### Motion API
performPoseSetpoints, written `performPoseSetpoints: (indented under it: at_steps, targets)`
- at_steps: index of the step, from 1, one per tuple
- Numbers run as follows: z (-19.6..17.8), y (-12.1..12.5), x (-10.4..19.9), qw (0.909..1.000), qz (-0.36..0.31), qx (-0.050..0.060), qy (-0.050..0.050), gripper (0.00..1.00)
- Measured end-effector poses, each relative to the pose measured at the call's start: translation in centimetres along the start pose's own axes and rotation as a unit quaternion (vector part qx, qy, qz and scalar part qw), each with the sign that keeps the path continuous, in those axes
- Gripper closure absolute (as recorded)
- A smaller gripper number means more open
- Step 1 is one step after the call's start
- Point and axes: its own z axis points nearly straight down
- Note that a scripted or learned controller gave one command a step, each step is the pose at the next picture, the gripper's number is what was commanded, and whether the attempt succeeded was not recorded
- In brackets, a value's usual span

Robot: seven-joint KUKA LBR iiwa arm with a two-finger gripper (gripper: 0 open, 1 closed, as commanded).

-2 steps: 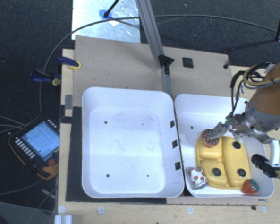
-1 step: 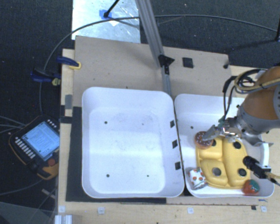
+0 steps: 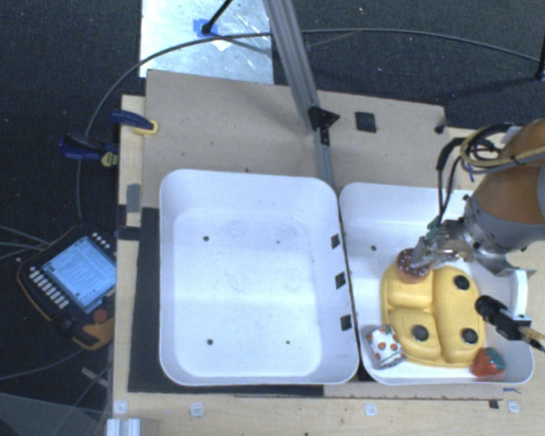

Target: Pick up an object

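1. A dark carpeted floor surrounds a tan board surface (image 3: 259, 129) that fills the middle of the frame; cables trail across the floor at left and top.
2. Two shallow white bins sit side by side on the surface: the left bin (image 3: 174, 252) at centre and the right bin (image 3: 365, 218) at the right of the frame, their rims touching.
3. In the lower right of the right bin lies a large yellow block with dark round holes (image 3: 437, 315).
4. A small white die with red spots (image 3: 384, 346) rests just beside the yellow block's lower left corner, near the bin's front wall.
5. A red strawberry-like toy (image 3: 489, 363) lies at the block's lower right, against the bin's corner.
6. The arm, with its orange band (image 3: 533, 169), reaches in from the right edge; the tool (image 3: 427, 257) is low over the upper left part of the yellow block, beside a small round brownish piece (image 3: 410, 264) that sits on the block.
7. Whether the tool is spread or pressed together cannot be told.
8. A handheld pendant with a lit blue screen (image 3: 74, 274) lies on the floor at the left of the frame.
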Motion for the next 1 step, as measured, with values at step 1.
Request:
performPoseSetpoints:
  at_steps: [1]
  targets:
    - [-4.52, 0.05, 0.69, 1.0000, 0.000, 0.004, -0.006, 1.00]
